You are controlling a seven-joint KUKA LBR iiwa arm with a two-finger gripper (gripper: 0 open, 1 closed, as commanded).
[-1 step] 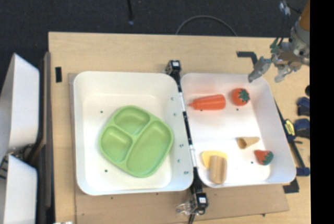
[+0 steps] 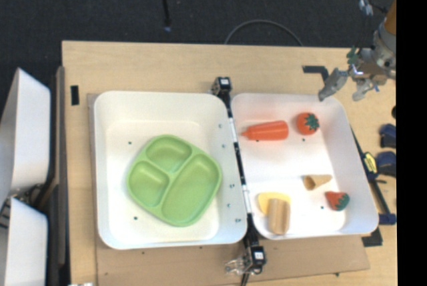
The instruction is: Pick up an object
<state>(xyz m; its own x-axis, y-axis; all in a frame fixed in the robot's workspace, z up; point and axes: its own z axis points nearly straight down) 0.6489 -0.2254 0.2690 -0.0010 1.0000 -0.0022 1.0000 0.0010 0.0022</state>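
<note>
My gripper (image 2: pixel 341 85) hangs over the bench (image 2: pixel 167 68) just off the right bin's (image 2: pixel 347 125) far right corner, outside its rim. Jaws stand apart, nothing between them: one grey finger (image 2: pixel 329 86) slants down toward the bin corner, the other sits nearer the view's right edge.

Landmark: the right bin. Contents, all resting on its white floor:
- Orange carrot (image 2: pixel 265 131), lying on its side in the far half, near the wall shared with the left bin.
- Tomato (image 2: pixel 307 123), red with a green top, just beside the carrot's blunt end, on the side toward my gripper. Closest item to me, yet apart from my fingers.
- Small tan cone (image 2: pixel 317 181), near half, about mid-floor.
- Strawberry (image 2: pixel 337 200), red with green leaves, close to the near right wall, just past the cone.
- Yellow wedge (image 2: pixel 272 202), with a tan cylinder (image 2: pixel 278 217) lying against it, at the near wall, close to the shared divider.

Beyond the shared wall, the left bin (image 2: pixel 110 125) carries a green divided plate (image 2: pixel 175 179), three compartments, sitting flat about mid-floor.

Nothing gripped.
</note>
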